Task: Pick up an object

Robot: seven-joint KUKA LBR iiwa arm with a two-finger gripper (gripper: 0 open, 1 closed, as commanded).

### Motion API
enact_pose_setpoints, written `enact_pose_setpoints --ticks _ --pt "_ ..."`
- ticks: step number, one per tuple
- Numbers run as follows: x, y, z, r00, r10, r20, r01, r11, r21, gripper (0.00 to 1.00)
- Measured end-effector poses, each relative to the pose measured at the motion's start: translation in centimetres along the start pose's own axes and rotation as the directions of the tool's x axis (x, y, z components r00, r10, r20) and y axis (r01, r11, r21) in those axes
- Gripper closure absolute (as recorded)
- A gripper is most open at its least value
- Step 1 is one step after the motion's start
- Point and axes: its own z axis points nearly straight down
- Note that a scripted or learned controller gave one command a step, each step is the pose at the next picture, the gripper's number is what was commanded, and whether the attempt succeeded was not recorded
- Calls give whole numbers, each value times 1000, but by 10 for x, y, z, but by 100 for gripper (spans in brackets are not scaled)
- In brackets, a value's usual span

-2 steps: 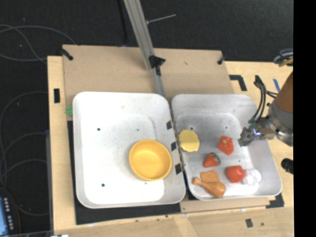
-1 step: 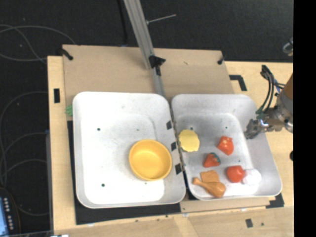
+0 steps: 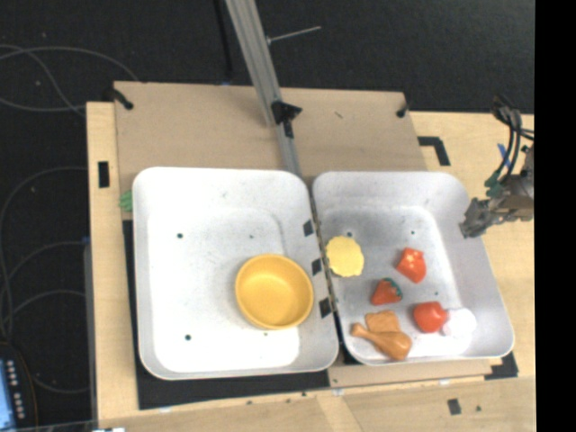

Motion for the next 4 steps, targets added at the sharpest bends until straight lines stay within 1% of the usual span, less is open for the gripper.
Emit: enact_pose_setpoints --ticks 1,2,3,4 --pt "41 29 12 1000 0 0 0 1000 7 100" --pt "91 44 9 1000 -2 -2 2 1000 6 100" --pt "137 60 26 1000 0 -2 0 1000 10 100" --pt "187 82 25 1000 -1 -2 2 1000 7 100"
